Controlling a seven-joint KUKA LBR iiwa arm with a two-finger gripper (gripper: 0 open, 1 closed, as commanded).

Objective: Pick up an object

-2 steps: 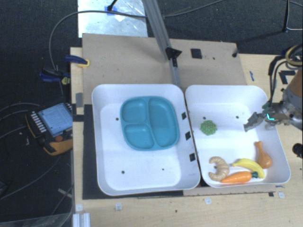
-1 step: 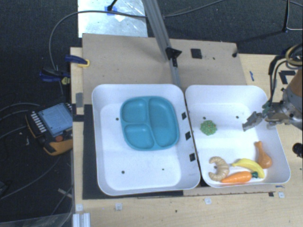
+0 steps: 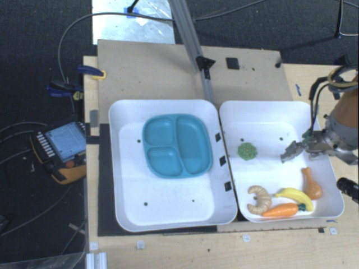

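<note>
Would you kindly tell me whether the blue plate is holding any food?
Empty: all three compartments of the blue plate show bare; the food lies in the other bin.

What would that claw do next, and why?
Probably ease left and down toward the broccoli. The claw hangs in the right bin holding nothing, and the broccoli lies alone just to its left, while the other toy foods crowd the near edge.
</note>
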